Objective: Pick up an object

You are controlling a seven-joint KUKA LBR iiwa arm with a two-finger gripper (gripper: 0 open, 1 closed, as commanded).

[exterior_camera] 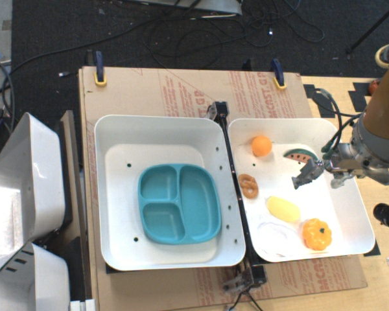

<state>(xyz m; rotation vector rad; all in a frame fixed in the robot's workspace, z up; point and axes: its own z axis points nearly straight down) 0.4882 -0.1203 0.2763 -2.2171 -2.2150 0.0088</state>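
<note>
The desk (pixel 155 89), a tan cardboard-covered surface, carries two shallow white bins side by side. The left bin (pixel 117 135) holds a teal divided plate (pixel 179 203) with three compartments, lying flat near the bin's middle. The right bin (pixel 343 203) holds the loose objects and the working end of the arm (pixel 376 138), which reaches in from the right, its grey body and orange band above the bin's right rim. The gripper (pixel 306 173) hangs over the upper middle of the right bin, dark and pointing left; whether the jaws are released or clenched I cannot tell, and nothing is seen between them. Just above the gripper lies a watermelon slice (pixel 298 153), green-rimmed, near the bin's back wall. Left of that sits an orange ball (pixel 262 146), well apart from the gripper. An orange pumpkin-shaped piece (pixel 317 234) sits near the front right, with a yellow lemon-like piece (pixel 282 208) just beside it, up and to the left. A small brown pretzel (pixel 249 186) lies by the bin's left wall.
</note>
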